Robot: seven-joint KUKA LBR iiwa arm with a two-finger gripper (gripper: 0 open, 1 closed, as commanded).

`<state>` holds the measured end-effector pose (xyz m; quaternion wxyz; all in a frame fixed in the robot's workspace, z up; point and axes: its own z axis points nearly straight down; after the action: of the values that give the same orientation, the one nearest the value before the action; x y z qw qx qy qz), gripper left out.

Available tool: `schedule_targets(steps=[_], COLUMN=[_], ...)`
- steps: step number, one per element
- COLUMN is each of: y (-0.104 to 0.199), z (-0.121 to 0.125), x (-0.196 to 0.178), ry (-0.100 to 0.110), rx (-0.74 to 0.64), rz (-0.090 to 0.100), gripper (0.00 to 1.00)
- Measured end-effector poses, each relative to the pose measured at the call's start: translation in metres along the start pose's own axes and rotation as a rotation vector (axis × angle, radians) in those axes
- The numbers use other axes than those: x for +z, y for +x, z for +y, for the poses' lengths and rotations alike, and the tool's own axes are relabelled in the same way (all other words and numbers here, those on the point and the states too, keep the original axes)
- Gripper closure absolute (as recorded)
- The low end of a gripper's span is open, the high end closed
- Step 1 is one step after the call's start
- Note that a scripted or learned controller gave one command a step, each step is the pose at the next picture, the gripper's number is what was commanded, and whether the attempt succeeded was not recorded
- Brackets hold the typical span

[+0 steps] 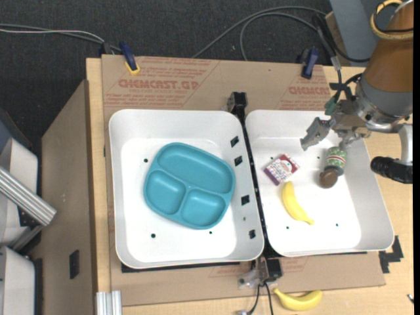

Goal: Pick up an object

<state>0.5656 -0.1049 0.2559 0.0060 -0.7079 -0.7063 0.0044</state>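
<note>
In the right bin (357,231) lie a yellow banana (295,203), a small pink and white packet (281,168) and a little bottle (332,167) with a green and white label and a brown cap. My gripper (332,140) hangs over the bin's far right part, just above the bottle's upper end. It is open; its grey left finger (313,134) points down-left, and nothing sits between the fingers. The packet and banana lie to the gripper's left and nearer the front.
A teal divided plate (189,184) fills the middle of the left bin (125,136). A second banana (299,298) lies outside the bins at the bench's front edge. Clamps (129,58) hold the far cardboard edge. A black part (392,168) juts in by the right bin's rim.
</note>
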Motion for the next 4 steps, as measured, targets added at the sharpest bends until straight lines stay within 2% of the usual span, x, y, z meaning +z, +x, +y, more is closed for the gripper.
schedule_targets(steps=[1, 4], y=[0.0, 0.011], z=[0.002, -0.015], x=[-0.007, 0.143], ry=[-0.013, -0.009], rx=[-0.003, -0.002], rz=[-0.002, 0.0], gripper=[0.0, 0.0])
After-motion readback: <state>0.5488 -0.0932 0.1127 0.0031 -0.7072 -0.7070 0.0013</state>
